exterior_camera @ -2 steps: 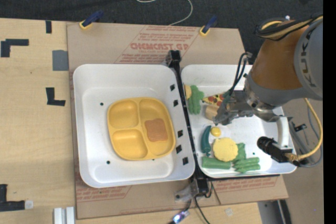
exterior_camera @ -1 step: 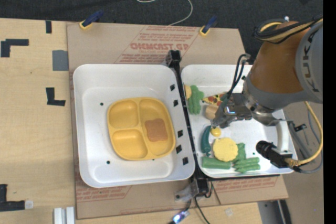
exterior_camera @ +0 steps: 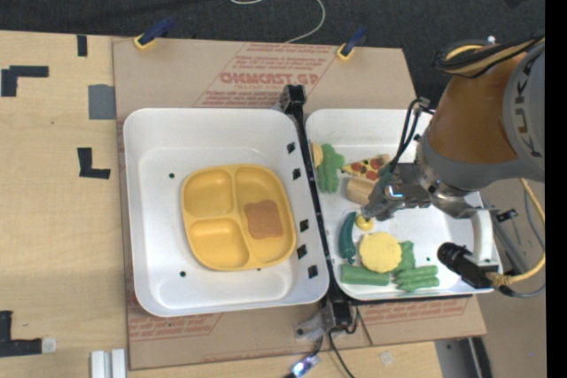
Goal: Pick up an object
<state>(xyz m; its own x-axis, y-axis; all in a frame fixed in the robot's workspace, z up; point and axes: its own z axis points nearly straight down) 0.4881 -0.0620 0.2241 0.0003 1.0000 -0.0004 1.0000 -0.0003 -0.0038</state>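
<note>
Pincer sits low over the right bin, and from my feed I cannot tell its state; the tip is dark and small against the clutter. My arm comes in from the right, its orange band bulging above the grey wrist, bent down toward the bin's left half. Part of a dark lettering runs along the grey link at the frame's edge, too cut off for me to read.

Near the tip lie the candidates: a round yellow piece just below it, a green curved piece beside that, long green pieces along the bin's near wall, a light-green piece by the divider, and a pizza-like slice with a tan block just under it.

On my left, the left bin holds a yellow divided tray with a brown patty in its right compartment. Red mirrored print marks the cardboard sheet behind the bins; I cannot make it out.
</note>
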